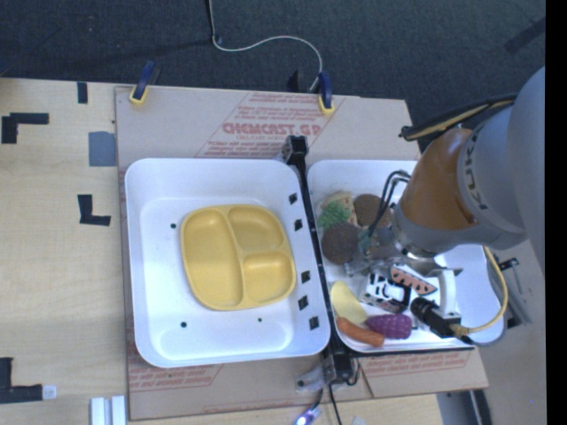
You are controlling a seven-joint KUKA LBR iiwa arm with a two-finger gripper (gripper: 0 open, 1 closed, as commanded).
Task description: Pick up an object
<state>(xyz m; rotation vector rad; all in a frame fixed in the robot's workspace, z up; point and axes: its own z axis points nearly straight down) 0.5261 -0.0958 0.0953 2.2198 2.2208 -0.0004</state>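
I've got two white bins side by side on the table. Left bin carries a yellow divided plate, roughly centred. Right bin is where the pickable stuff is, all crowded along its left half: a green-and-pale item at the far left, a brown round piece just right of it, a dark grey-brown lump nearer, then a yellow banana-like piece, an orange carrot-shaped piece and a purple piece along the near wall, the last two touching. The arm comes in from the right w/ its orange band over the bin's middle, blocking much of what lies under it. End effector sits low in the right bin, among the clutter, just right of the yellow piece and just far of the purple one. Black/white parts and cabling overlap there, so I can't tell if it's open or shut, or if it grips anything.
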